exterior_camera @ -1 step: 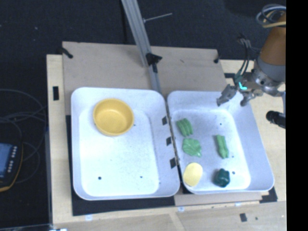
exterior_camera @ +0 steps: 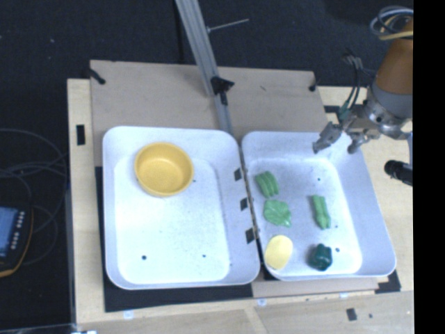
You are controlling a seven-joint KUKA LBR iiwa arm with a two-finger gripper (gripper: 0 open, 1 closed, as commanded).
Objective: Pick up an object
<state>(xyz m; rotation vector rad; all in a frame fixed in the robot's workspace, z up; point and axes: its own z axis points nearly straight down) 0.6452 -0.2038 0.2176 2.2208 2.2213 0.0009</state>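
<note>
My gripper (exterior_camera: 339, 143) hangs over the far right corner of the right bin (exterior_camera: 368, 207), open, with nothing between its fingers. Below it in that bin lie a green ridged piece (exterior_camera: 266, 184), a light green leafy piece (exterior_camera: 277, 212), a long green vegetable (exterior_camera: 320, 211), a pale yellow round object (exterior_camera: 279, 252) and a dark green pepper (exterior_camera: 320, 257). All of these sit nearer the camera than the gripper, apart from it. A yellow bowl (exterior_camera: 164, 169) stands upright in the left bin (exterior_camera: 174, 256), near its far left corner.
A grey metal post (exterior_camera: 201, 40) rises slantwise from behind the seam between the two bins. The arm's orange band (exterior_camera: 396, 68) is at the right edge. Bench board surrounds the bins; a handheld pendant (exterior_camera: 12, 239) lies off the bench at the far left.
</note>
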